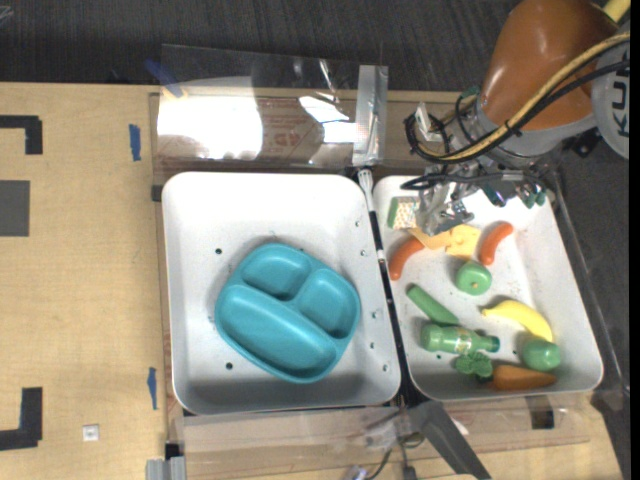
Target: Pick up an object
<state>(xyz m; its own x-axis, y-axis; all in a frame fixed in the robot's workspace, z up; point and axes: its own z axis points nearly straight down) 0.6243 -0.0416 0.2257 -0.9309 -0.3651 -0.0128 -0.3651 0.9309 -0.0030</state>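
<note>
Tan wooden bench [70,298] with 2 shallow white bins: left bin [190,218] has a teal plastic divided tray [288,310], right bin [570,268] holds plastic toy food like a yellow banana [518,316] and green bottle [455,340]. Metal two-finger gripper [442,208] hovers at the right bin's far-left corner, can't tell if it's open or closed.

- You look down from one fixed camera above the bench [70,268], at a slant.
- Both white bins, left bin [190,268] and right bin [575,298], fit in frame, moderately near.
- The arm [545,58] enters from the right.
</note>
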